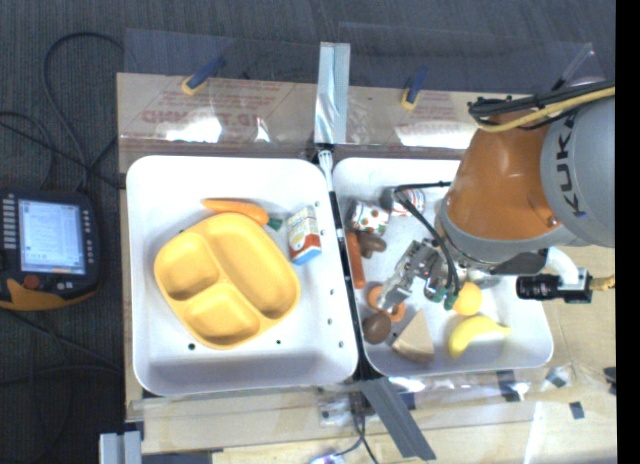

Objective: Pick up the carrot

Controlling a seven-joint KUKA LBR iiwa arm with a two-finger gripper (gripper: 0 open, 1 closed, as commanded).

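My gripper (400,287) hangs low in the right bin (535,357), fingers a little apart over a clutter of small toy foods, with nothing that I can see held between them. The carrot (236,210) lies in the left bin (150,352), well apart from the gripper and across the divider where the two bins meet. It rests at the far edge of the yellow tray (228,277), touching or just beside the tray's rim (I cannot tell which from this slant). Its long axis runs roughly left to right in my view, nearly parallel to the bin's back wall, the thicker end toward the small carton (303,234) that stands just beside it. From the gripper the carrot is to the view's left and farther back, so I judge the coming move calls for a lift clear of the divider, a traverse into the left bin, and fingers turned to close across the carrot's narrow width.
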